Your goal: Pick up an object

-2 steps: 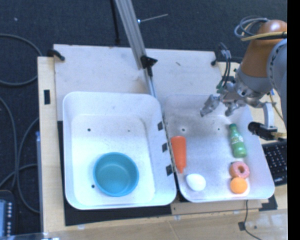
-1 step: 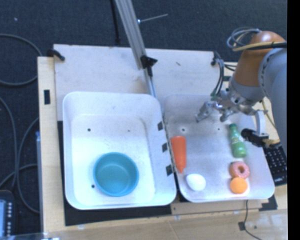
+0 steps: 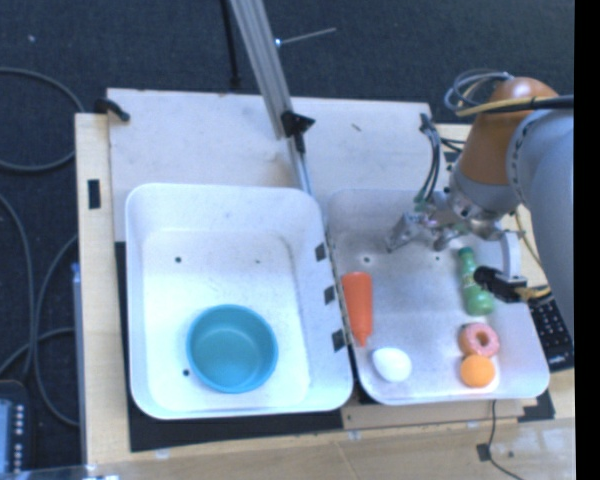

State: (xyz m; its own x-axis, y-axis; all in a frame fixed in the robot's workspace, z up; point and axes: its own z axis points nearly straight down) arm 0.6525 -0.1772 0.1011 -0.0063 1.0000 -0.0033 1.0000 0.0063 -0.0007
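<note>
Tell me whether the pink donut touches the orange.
Touching. The camera view shows the pink donut resting against the orange just below it, with no gap.

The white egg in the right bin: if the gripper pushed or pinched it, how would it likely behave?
The white egg looks rounded and smooth, so it would probably roll or slip from a pinch. It lies near the carrot and the right bin's front wall, which might stop it.

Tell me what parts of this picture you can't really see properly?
- Gripper: too small and blurry to tell its fingers' state.
- Green bottle: a black piece covers its lower side.
- Remote: cut off at the right.
- Carrot: its left edge hides behind the bin wall.
</note>
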